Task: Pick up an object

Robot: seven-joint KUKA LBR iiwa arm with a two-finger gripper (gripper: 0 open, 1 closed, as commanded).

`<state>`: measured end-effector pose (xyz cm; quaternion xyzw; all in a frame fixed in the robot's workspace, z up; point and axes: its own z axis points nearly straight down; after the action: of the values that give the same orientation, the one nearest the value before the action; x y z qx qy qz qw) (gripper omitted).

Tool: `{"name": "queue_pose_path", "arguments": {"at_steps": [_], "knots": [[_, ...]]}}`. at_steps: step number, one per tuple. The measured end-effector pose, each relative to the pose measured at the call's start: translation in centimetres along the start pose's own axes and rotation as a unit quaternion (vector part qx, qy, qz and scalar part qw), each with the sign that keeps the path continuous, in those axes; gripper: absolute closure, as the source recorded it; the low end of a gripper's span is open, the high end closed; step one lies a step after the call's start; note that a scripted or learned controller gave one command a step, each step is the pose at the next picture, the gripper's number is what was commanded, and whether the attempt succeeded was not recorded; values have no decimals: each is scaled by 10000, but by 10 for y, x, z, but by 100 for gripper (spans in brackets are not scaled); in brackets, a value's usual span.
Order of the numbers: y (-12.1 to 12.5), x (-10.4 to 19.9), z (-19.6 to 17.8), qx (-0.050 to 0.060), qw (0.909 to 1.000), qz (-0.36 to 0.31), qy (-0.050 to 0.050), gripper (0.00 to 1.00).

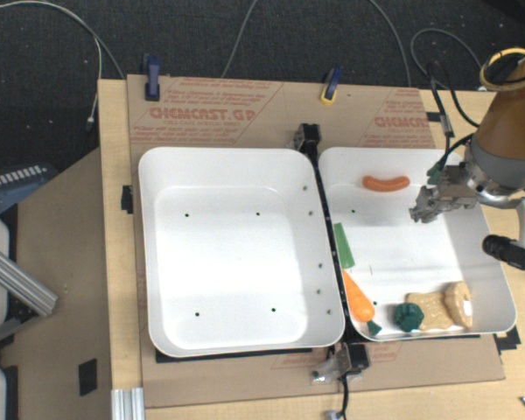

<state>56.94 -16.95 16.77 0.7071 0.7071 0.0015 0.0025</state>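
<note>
We see two shallow white bins on the bench: the left bin (236, 252) lies well to the pincer's left, and the right bin (402, 252) sits under it. The grey arm (507, 138) with its orange band reaches in from the right, and its pincer (427, 206) hangs over the upper middle of the right bin; its dark fingers blur together from here, so we cannot tell how far apart they stand, and we see nothing gripped between them. We count six loose objects, one of each kind. Below the pincer, along the bin's near edge, lie one tan bread-like piece (432, 312) and one pale rounded piece (459, 303) beside it. Down and to the pincer's left rest one orange carrot (359, 297) and one flat green strip (342, 245). One orange sausage (386, 183) lies just up and left of the pincer, apart from it. One dark green lump (409, 317) touches the bread-like piece.
</note>
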Motion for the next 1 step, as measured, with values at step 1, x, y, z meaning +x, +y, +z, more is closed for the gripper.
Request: {"name": "queue_pose_path", "arguments": {"at_steps": [1], "knots": [[1, 0, -44, 4, 10000, -1, 2, 100]]}}
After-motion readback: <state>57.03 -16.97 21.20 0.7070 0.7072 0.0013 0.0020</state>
